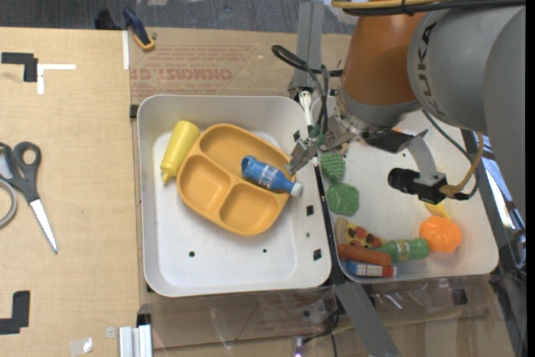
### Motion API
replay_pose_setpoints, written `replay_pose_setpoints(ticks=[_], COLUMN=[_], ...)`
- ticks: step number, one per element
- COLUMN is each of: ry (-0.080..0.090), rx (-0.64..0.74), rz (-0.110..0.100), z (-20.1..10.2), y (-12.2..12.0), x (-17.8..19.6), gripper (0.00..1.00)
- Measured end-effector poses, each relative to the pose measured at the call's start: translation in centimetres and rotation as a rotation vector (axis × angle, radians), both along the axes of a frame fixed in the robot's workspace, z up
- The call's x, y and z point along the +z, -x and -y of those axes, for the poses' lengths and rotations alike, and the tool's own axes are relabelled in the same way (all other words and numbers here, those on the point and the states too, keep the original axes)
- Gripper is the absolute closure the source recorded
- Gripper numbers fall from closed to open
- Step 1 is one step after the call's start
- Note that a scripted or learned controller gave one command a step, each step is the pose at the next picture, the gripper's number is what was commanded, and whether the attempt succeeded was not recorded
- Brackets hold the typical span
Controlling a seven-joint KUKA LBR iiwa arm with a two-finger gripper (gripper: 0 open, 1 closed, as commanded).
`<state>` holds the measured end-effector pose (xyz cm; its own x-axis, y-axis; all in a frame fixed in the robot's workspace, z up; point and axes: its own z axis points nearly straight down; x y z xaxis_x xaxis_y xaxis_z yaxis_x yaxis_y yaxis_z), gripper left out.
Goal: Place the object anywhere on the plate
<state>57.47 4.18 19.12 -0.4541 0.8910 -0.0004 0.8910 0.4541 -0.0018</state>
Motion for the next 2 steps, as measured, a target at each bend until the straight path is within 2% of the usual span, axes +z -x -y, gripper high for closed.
replay_pose_setpoints(ticks=[1,2], ry=[0.001,0.001], rx=[0.0,-0.16], rz=[-0.001,0.001], z=[0.1,-5.7], y=[0.0,-4.7], x=[0.9,-1.4], gripper=[1.0,1.0])
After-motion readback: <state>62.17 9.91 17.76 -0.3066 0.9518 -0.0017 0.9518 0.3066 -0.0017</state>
